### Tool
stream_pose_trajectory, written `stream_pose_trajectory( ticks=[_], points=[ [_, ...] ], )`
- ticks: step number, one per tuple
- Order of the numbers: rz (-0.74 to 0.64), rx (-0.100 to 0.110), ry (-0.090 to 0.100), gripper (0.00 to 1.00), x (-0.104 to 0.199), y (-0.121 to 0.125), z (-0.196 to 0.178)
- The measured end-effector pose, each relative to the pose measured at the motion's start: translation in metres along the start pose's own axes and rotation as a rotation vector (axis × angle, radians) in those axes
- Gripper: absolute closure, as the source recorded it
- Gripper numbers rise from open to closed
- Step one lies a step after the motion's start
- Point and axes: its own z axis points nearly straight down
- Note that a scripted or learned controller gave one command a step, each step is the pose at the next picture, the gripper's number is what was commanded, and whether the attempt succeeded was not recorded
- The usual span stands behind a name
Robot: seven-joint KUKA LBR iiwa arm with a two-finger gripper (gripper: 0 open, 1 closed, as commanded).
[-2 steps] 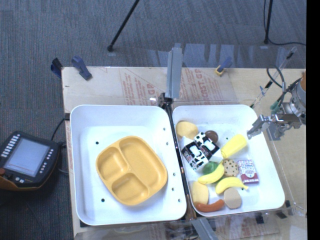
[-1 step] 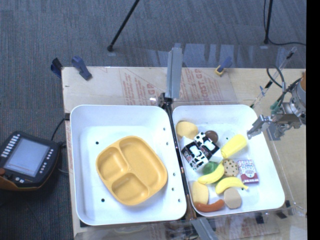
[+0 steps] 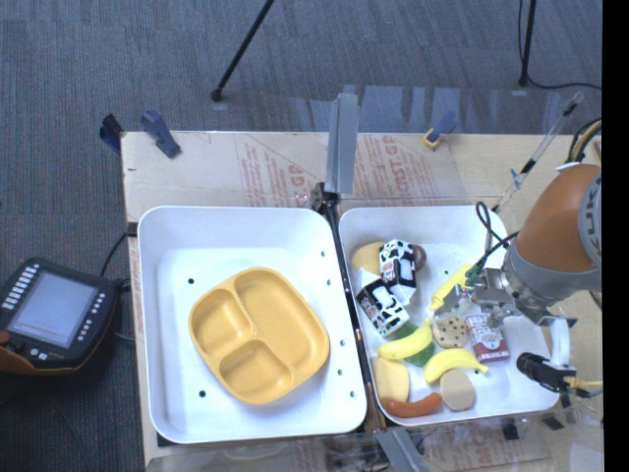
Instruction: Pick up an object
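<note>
The right bin [image 3: 432, 219] holds a heap of toy food. In it are two cow-patterned cups [image 3: 398, 261] [image 3: 383, 306], a cream round piece [image 3: 368, 256], two bananas [image 3: 405, 343] [image 3: 454, 362], a speckled cookie [image 3: 450, 330], a small red box [image 3: 486, 340], a red sausage [image 3: 415, 404] and a beige disc [image 3: 457, 391]. My gripper [image 3: 479, 303] hangs low at the bin's right side, just above the cookie and the red box, beside a yellow piece [image 3: 450, 285]. The wrist's bulk hides how the gripper stands, and I see nothing held in it.
The left bin [image 3: 162, 264] bears a yellow divided plate [image 3: 257, 334]. A grey metal post [image 3: 342, 155] rises between the bins at the back. A teach pendant [image 3: 49, 313] lies off the bench at the left. Cables run along the right bin's right wall.
</note>
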Motion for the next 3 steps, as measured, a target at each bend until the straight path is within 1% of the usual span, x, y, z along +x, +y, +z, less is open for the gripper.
stream_pose_trajectory(
  ticks=[1, 2, 3],
  points=[
    [-0.09, -0.014, -0.005, 0.0, 0.0337, 0.0512, 0.0047],
    [-0.089, -0.01, -0.005, 1.0, 0.0327, 0.0506, -0.0031],
    [-0.088, -0.008, -0.005, 0.0, 0.0327, 0.0501, -0.0022]
  ],
)
